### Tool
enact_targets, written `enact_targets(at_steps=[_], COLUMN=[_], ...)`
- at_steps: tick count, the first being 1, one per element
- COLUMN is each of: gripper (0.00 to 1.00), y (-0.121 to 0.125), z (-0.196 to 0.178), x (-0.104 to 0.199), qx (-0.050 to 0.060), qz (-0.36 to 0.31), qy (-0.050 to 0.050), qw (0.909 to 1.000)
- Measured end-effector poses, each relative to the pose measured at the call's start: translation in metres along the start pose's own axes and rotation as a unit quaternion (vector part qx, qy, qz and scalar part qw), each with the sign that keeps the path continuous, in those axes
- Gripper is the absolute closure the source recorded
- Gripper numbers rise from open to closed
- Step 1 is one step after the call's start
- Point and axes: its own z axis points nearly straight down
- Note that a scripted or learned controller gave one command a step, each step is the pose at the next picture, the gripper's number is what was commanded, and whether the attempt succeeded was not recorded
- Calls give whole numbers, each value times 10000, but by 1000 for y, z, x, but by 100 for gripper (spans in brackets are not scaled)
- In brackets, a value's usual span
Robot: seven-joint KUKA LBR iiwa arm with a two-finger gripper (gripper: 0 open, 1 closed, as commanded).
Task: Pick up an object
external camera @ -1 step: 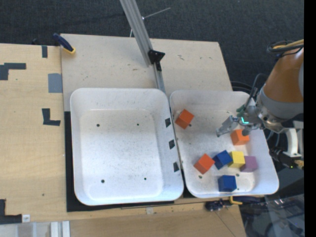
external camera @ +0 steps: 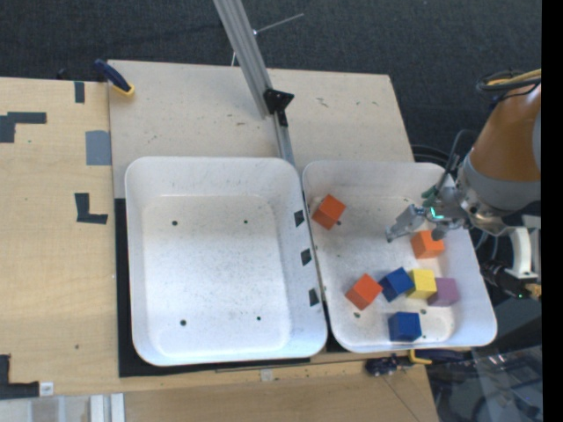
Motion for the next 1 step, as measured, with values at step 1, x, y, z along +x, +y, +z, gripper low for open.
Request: enact_targets(at_steps=[1], gripper=[0], y=[1], z=[60], x=[-8], qx=[27], qz=[7], qy=[-2], qw=[10000])
